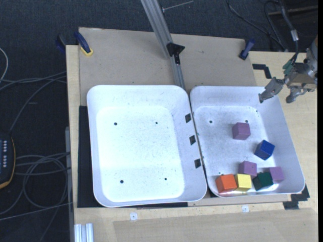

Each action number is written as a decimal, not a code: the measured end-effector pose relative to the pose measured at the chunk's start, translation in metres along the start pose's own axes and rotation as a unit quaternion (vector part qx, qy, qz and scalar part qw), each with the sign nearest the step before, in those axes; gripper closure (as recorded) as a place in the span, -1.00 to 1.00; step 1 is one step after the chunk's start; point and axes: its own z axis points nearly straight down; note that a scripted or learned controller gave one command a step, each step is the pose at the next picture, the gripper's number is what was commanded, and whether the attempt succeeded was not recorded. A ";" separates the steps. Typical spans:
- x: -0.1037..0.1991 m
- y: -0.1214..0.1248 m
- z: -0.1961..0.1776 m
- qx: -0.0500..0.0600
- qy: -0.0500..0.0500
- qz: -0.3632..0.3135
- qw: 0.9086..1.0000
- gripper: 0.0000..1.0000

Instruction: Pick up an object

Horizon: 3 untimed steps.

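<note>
The gripper [280,92] hangs over the upper right rim of the right bin [217,92], fingers spread apart and holding nothing. The nearest block, a purple cube [241,130], lies below and left of it, apart from the other cubes.

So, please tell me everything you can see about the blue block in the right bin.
The blue block is a small cube, deep blue, with a matte look like painted wood or foam. It sits on the floor of the right bin, near its right wall, turned so that one corner points toward the camera. Nothing touches it: the purple block lies up and to its left, and another purple block lies below it, both apart. The gripper is over the bin's upper right corner, away from it.
</note>
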 end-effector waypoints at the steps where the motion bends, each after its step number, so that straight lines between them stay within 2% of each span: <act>1: 0.000 0.000 0.000 0.000 0.000 0.000 1.000 -1.00; 2: -0.006 0.007 0.050 0.002 0.000 0.001 1.000 -1.00; 3: -0.013 0.002 0.096 0.003 0.000 0.001 1.000 -1.00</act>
